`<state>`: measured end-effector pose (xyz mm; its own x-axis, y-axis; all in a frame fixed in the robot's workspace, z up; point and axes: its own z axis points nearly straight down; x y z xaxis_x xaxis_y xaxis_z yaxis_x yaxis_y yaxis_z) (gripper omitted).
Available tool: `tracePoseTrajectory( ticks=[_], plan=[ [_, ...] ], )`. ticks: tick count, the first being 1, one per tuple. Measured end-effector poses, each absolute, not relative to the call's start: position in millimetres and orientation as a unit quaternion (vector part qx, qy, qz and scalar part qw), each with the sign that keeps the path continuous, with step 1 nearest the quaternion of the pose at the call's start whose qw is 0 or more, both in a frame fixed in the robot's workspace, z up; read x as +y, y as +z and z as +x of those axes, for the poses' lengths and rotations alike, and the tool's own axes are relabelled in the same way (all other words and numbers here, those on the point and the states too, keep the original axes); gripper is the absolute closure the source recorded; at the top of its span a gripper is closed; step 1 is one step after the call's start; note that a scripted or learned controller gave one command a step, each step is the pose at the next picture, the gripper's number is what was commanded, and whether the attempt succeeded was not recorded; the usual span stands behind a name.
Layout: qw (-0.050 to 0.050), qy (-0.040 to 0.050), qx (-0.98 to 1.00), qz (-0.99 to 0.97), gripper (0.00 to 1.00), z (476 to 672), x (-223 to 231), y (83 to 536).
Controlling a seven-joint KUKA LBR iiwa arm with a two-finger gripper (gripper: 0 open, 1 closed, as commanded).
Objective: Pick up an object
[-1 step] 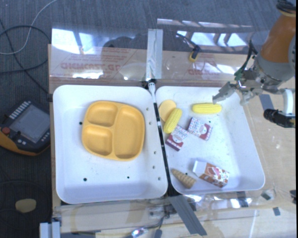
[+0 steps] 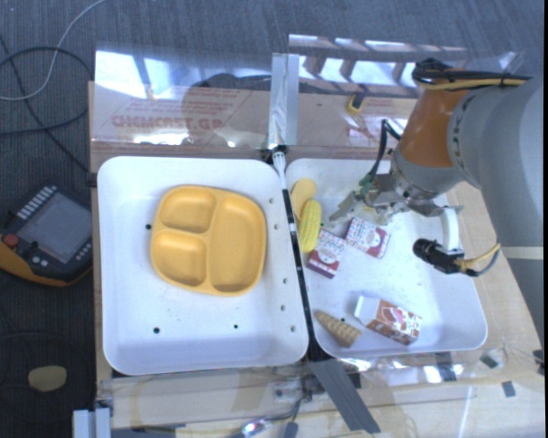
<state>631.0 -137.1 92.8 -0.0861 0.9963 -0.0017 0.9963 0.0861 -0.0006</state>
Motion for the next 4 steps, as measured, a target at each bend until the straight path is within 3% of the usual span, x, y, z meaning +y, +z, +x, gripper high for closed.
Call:
tracePoseTrajectory(
  ticks=[1, 2, 3, 4],
  plan=[
    [0.005, 0.0020, 0.731, 0.682, 0.00, 573.6, -153, 90],
    [0.006, 0.0037, 0.731, 0.682, 1.00, 575.2, -152, 100],
    [0.001, -0.0013, 0.723, 0.691, 1.00, 643.0, -113, 189],
    [0.000, -0.0020, 0.727, 0.687, 1.00, 633.4, -71, 197]
  ],
)
